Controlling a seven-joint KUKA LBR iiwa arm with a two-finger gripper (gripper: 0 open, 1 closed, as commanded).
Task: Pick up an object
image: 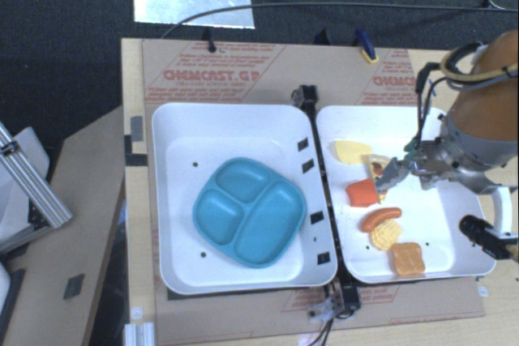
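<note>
Reaching in from the right, low over the right bin [454,267]: grey arm [478,134], gripper [389,174] slanted down and leftward into the cluster of toy food. Tip just beside the upper right corner of the red block [362,193], perhaps touching it, though hard to settle from this slant. Equally hard to say whether released or clenched (dark metal over a small tan scrap [375,166], no clean outline), and nothing plainly gripped. Likely aimed here because the red block sits nearest the tip and stands a little apart from its neighbours, so judged the probable target. Still flat on the bin floor, near the middle divider, not lifted.

Counted in the right bin:
- one pale yellow wedge [350,151] toward the far side
- one red block
- one sausage [381,217] just below it
- one yellow waffle [386,235] touching the sausage
- one piece of toast [408,258] nearest the front rim
- possibly a sixth piece, the tan scrap, half covered

Packed close along one line, so some risk of nudging a neighbour on closing.

Counted in the left bin [174,174]: one blue plate [249,211] with three compartments, lying flat and askew, well apart from the arm. Two bins in all, side by side on the bench, on a printed brown sheet [211,73].
</note>
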